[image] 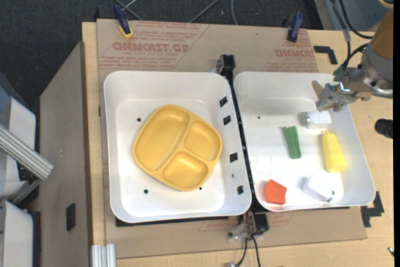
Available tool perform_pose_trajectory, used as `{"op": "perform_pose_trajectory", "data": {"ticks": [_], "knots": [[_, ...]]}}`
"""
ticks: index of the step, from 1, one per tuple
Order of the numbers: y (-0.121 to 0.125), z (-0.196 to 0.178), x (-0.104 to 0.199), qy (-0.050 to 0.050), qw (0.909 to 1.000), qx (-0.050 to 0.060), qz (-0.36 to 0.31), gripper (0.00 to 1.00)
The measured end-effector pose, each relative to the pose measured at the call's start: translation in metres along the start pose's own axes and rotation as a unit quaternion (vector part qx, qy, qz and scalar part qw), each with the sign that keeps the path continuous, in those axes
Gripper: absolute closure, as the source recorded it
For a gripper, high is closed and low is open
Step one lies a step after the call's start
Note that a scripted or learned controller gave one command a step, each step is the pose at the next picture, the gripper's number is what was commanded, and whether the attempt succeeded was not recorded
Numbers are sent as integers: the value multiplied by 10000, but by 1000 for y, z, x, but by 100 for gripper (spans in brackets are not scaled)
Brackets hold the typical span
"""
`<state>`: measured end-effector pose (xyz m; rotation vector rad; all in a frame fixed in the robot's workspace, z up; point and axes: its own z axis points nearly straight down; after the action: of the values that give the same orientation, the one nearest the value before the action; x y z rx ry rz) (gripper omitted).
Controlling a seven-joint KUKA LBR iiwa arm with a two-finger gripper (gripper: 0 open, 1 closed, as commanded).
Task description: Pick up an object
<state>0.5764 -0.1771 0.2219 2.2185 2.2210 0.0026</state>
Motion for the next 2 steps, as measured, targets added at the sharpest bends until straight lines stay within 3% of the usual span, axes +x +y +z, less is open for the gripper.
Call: {"op": "perform_pose_trajectory", "data": {"ticks": [2], "knots": [[-34,4,114,20,10000,32,-27,100]]}}
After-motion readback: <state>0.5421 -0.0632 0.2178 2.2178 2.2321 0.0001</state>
